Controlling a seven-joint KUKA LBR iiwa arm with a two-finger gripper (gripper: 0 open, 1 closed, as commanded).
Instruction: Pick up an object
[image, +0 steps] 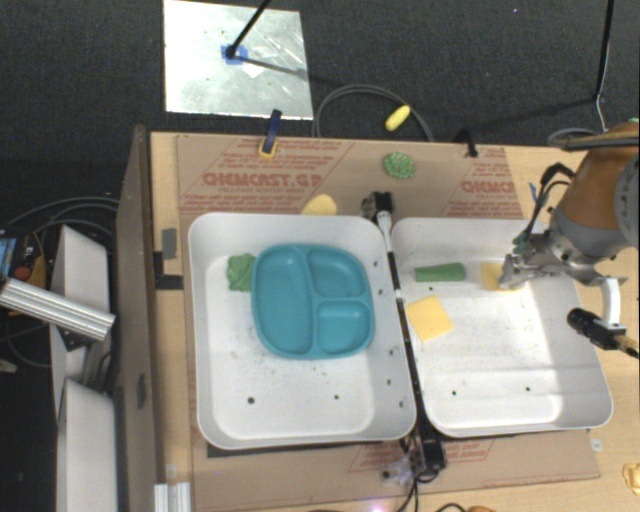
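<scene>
In the right bin (520, 400) lie a green rectangular block (440, 272), a flat yellow square (429, 318) and a small yellow piece (490, 275) near the far side. My gripper (512, 272) is down at the bin floor right beside the small yellow piece, touching or nearly touching it. The arm's wrist covers the fingertips.
The left bin (230, 400) holds a blue divided plate (312, 300) with a green scrap (241, 271) at its left edge. A yellow object (320, 205) and a green round object (399, 165) rest on the cardboard behind the bins. Black clips (380, 208) join the bins.
</scene>
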